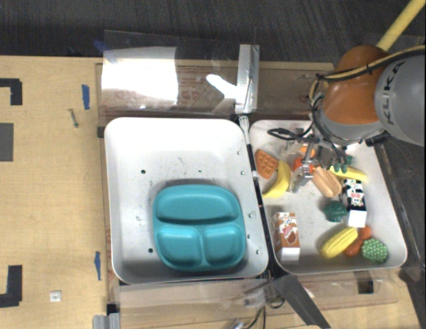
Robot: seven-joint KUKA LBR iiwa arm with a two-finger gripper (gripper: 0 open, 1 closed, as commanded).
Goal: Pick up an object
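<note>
Where the arm [405, 101] enters at right, part of "KUKA" reads on its grey housing. Gripper [310, 166] low in the right bin [391, 211] among toys, beside a banana [280, 181]; finger spread cannot be made out.

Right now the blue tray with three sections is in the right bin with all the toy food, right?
Not quite. The camera view shows the blue tray with three sections in the left bin. The toy food lies in the right bin.
</note>
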